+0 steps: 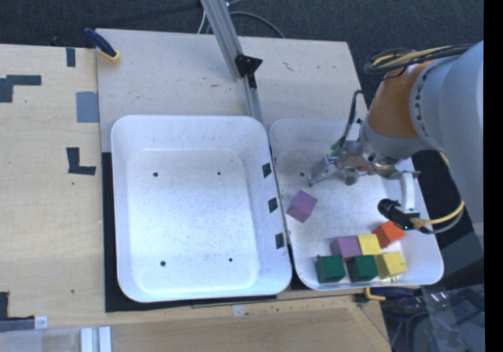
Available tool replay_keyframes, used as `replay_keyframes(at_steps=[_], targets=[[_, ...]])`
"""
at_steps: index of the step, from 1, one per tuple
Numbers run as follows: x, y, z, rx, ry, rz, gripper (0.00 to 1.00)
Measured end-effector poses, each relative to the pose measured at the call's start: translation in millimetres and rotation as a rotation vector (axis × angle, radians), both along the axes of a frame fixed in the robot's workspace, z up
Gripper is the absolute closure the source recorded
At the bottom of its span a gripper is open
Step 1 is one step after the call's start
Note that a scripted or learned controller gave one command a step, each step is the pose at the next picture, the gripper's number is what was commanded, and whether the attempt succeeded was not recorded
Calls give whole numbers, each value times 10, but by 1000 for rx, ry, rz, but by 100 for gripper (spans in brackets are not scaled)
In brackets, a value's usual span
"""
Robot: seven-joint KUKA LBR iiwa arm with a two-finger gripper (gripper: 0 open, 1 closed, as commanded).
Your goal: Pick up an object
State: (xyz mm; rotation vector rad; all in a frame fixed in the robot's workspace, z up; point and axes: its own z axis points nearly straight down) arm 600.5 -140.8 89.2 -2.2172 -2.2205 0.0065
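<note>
We see the gripper (324, 172) low in the right bin (314, 132), toward its far left part, its metal fingers appearing slightly spread with nothing between them, tips close to the bin floor; the view is small enough that we hold that loosely. Just nearer us, a little apart from the tips, lies the purple cube (302, 206), tilted and alone near the bin's left wall. To do this step well we would centre the fingers over that cube, turn them to match its skewed faces, then descend fully before closing. Along the near edge sit the others, packed tight: two green cubes (346, 268), a pink one (345, 247), yellow ones (380, 254), an orange one (388, 232). The left bin (126, 138) lies alongside.
</note>
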Motion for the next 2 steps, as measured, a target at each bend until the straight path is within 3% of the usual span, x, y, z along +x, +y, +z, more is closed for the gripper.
replay_keyframes(at_steps=[1,2], targets=[[11,289,23,2,-3,2,0],[11,271,24,1,-3,0,0]])
